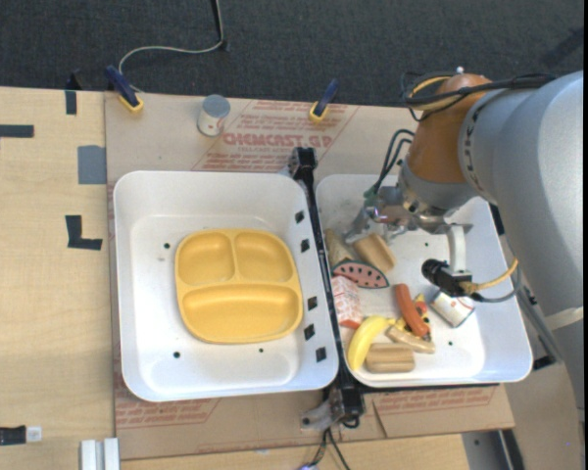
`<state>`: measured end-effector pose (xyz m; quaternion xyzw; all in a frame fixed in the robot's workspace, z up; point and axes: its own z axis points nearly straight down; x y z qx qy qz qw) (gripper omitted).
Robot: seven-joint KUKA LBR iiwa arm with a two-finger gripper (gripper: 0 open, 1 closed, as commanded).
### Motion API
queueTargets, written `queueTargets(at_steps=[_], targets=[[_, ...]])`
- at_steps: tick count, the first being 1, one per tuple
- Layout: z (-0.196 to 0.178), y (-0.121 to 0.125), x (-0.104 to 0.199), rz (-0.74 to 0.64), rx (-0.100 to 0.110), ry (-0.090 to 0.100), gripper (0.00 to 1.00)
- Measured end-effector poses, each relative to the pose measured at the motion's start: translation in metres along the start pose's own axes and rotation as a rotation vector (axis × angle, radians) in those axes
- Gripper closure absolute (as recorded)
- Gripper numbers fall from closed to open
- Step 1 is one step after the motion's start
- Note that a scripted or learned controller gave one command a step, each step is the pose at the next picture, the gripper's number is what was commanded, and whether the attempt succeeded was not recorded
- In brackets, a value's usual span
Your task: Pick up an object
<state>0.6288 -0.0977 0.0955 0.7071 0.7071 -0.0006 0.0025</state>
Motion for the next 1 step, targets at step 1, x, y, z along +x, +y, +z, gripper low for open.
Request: queueTargets(at_steps=[1], targets=[[-0.0895,-0.0981,0.0268,-0.002,0.003,0.005,1.00]])
